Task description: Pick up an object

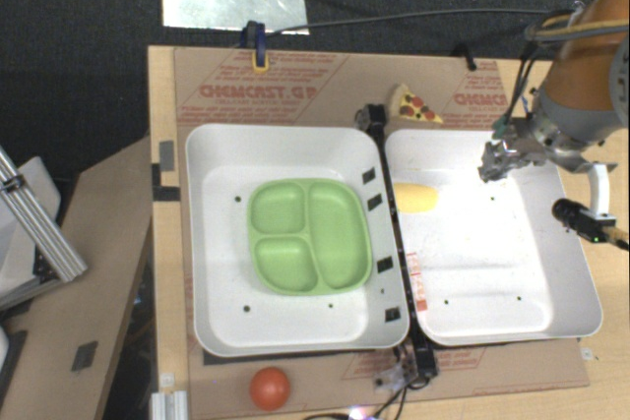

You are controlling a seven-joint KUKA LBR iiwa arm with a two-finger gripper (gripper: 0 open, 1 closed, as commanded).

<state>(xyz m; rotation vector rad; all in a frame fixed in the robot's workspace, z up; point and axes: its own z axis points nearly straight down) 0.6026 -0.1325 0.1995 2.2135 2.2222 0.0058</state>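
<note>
A small yellow object (414, 199) lies in the right bin (512, 310), close to its left wall. My gripper (492, 162) hangs over the back of the same bin, to the right of the yellow object and a little behind it. Nothing shows between its dark fingertips. A green divided plate (307, 235) rests in the middle of the left bin (221, 177).
A toy pizza slice (414, 104) lies on the bench behind the bins. A red-orange ball (269, 388) sits on the bench in front of the left bin. Black clips run along the seam between the bins. A cable (589, 219) hangs at the right bin's right side.
</note>
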